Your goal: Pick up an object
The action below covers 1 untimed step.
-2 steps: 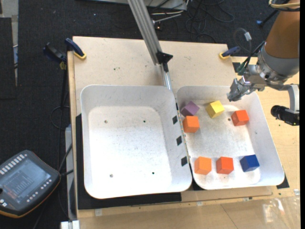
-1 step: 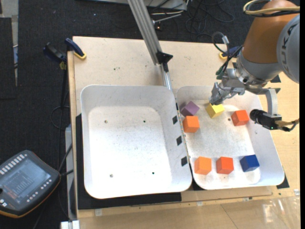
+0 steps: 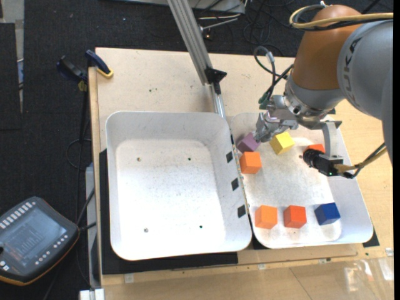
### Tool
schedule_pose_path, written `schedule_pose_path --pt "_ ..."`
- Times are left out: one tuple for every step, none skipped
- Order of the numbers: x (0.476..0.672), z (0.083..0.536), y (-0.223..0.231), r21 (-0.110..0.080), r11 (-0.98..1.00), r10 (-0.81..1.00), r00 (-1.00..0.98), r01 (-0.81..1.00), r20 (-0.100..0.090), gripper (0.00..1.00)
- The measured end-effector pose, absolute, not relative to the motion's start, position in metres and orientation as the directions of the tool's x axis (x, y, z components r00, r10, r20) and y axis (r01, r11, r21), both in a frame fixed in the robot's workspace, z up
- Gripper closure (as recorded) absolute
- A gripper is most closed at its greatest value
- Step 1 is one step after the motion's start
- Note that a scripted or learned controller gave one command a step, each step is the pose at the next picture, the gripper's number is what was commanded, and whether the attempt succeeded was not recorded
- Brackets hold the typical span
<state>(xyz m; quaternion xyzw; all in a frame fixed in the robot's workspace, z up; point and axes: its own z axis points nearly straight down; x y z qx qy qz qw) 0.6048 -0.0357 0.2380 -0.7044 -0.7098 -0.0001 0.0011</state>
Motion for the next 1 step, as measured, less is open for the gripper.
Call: schedule_pose_path --pt "0.5983 0.2264 0.0176 -0.002 0.008 1.0 -0.008 1.0 0.002 1.0"
